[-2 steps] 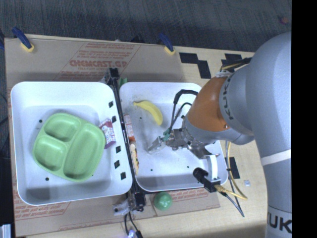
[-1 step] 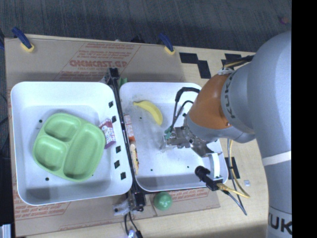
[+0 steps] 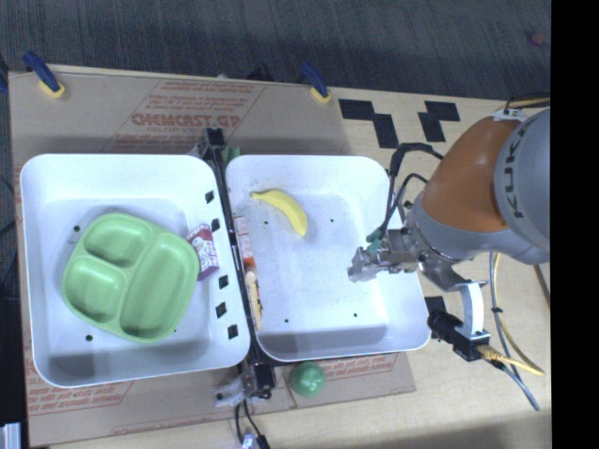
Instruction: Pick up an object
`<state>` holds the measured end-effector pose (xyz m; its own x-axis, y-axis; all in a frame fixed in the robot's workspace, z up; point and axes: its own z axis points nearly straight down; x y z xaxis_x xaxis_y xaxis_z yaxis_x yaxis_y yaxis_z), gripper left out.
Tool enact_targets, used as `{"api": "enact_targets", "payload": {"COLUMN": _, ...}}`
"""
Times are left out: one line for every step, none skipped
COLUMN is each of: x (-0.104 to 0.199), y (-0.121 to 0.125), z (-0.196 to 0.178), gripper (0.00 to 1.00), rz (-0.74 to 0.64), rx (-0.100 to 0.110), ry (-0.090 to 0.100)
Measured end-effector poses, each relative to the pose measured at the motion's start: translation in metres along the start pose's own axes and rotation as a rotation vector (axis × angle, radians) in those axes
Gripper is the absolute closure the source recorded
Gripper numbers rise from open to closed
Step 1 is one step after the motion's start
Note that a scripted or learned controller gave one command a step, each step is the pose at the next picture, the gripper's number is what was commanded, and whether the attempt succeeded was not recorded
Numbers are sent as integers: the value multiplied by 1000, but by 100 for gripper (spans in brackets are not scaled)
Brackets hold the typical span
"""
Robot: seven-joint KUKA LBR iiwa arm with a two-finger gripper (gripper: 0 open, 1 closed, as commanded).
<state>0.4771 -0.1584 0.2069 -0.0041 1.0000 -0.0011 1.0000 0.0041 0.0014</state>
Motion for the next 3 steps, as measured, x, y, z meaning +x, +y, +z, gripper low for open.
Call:
{"api": "enact_targets", "payload": {"x": -29, "y": -1, "z": 15, "gripper": 100, "rz": -1, "rx": 4, "ry": 2}}
{"api": "enact_targets", "payload": {"x": 26, "y": 0, "z": -5, "gripper": 100, "rz": -4, "rx": 1, "ry": 1}}
{"api": "enact_targets", "payload": {"x": -5, "y": -1, "z": -1, "gripper": 100, "rz": 0, "rx": 1, "ry": 0}}
